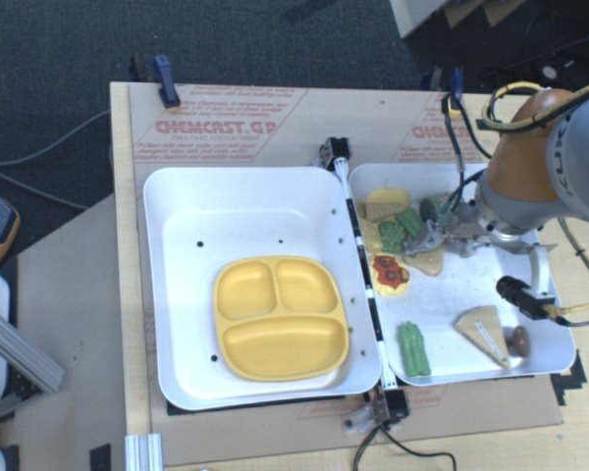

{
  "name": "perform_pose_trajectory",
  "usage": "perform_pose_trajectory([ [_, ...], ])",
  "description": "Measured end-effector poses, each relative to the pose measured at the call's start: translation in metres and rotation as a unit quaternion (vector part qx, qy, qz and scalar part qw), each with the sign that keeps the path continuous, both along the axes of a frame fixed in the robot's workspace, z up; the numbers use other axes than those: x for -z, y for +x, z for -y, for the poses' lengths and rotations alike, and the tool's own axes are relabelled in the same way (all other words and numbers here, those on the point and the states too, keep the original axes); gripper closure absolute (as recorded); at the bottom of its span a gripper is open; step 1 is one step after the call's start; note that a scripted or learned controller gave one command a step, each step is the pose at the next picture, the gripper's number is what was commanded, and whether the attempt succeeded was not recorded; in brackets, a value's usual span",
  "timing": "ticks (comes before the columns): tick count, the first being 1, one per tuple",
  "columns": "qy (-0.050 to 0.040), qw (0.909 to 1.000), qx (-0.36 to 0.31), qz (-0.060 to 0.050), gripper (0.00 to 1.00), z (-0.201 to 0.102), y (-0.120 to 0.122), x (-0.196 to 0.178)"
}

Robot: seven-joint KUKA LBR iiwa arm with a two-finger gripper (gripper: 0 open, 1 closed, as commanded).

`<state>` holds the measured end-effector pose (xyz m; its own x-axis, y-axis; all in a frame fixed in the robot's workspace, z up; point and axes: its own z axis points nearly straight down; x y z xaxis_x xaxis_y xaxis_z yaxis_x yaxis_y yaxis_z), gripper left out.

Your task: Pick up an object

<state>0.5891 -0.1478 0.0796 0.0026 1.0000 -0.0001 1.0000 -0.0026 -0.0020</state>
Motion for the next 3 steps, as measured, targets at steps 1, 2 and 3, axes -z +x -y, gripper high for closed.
perform_pose_trajectory([
  [1,0.0042,0.9997,0.003,-0.023,0.0,0.032,0.07,-0.002],
  [2,0.0026,0.9996,0.004,-0.029,1.0,0.034,0.065,-0.011],
  [3,0.0027,1.0,-0.006,0.003,1.0,-0.065,-0.004,-0.111],
])
